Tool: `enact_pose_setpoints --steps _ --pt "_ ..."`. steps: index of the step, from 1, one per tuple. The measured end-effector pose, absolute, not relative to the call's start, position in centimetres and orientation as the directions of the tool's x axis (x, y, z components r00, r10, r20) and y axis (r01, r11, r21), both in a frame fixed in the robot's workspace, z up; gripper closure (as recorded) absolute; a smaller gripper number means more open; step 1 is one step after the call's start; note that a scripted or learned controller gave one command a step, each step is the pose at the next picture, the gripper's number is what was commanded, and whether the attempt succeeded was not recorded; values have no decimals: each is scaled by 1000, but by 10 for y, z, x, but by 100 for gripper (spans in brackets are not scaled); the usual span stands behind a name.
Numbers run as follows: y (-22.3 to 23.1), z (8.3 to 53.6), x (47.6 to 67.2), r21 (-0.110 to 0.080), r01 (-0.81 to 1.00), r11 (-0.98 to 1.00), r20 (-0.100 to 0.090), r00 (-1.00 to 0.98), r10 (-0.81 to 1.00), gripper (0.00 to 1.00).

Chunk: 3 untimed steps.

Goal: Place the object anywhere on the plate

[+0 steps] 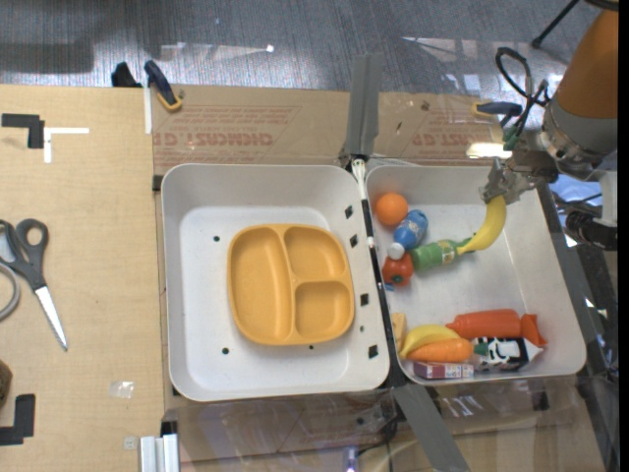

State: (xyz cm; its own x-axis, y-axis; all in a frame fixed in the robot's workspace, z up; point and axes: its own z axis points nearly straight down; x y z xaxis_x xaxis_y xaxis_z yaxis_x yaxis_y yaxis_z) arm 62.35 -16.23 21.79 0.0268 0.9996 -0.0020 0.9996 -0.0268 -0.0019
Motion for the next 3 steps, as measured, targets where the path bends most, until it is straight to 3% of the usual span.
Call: enact_pose_setpoints --steps 1,3 --pt "-89 190 554 -3 996 93 0 -93 996 100" --pt "30 191 533 -3 948 318 0 -318 948 100"
